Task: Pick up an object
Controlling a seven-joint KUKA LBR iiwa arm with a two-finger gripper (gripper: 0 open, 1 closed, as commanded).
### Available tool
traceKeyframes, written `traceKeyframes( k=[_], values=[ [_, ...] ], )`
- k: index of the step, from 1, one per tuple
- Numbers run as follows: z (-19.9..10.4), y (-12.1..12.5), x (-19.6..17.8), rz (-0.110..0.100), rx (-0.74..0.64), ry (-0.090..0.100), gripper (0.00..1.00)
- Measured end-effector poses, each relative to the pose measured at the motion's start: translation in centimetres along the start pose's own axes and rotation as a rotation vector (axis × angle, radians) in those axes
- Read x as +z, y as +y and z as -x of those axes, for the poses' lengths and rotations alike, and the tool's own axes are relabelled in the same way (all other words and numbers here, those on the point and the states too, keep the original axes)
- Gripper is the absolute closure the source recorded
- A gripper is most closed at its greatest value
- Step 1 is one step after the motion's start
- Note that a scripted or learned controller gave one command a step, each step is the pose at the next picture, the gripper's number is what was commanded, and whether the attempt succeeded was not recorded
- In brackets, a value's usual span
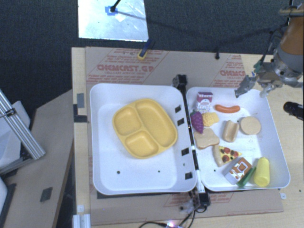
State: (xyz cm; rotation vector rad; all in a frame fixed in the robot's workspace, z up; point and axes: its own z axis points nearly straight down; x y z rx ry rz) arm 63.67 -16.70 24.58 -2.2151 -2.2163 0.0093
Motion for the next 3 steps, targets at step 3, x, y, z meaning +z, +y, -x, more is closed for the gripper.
traceKeyframes(
  k=[3],
  values=[
    [0.7,0.4,8.2,0.009,-0.001,-0.002,0.00]
  ],
)
